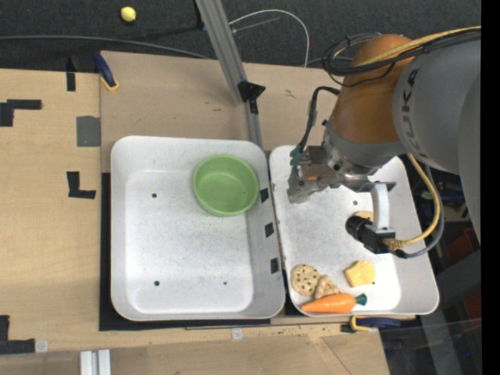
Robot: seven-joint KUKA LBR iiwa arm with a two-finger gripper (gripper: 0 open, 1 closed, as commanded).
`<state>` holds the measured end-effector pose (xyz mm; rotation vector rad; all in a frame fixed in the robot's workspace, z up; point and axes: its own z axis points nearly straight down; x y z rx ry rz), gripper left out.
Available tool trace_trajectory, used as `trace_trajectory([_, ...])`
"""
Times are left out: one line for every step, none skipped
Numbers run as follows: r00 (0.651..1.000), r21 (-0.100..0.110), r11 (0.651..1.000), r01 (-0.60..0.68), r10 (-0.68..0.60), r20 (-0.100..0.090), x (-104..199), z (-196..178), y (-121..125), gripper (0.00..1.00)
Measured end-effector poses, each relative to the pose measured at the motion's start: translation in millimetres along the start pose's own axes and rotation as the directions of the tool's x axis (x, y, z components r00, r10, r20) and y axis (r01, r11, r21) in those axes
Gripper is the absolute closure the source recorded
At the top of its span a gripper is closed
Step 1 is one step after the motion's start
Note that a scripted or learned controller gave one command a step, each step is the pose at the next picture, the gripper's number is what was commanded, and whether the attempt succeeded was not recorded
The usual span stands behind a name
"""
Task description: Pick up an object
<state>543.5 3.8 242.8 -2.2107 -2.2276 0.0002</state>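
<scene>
While the hand [303, 184] hangs over the right bin [414, 291], grip unreadable, carrot [332, 304], cookie [304, 278] and cheese [360, 273] lie unpicked.

Both bins [133, 287] look like smooth white plastic with a faint dark speckle, and the green bowl [226, 184] is matt plastic. The desk [47, 233] is pale wood-grain board, matt, with a plain brown panel [172, 92] behind the bins. The arm [441, 92] has a satin grey shell and a glossy orange band [375, 92].
</scene>
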Motion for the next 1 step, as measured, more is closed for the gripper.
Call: trace_trajectory([1.0, 0.001, 1.0, 0.0, 0.0, 0.0, 53.6, -2.6, -15.3, 1.0])
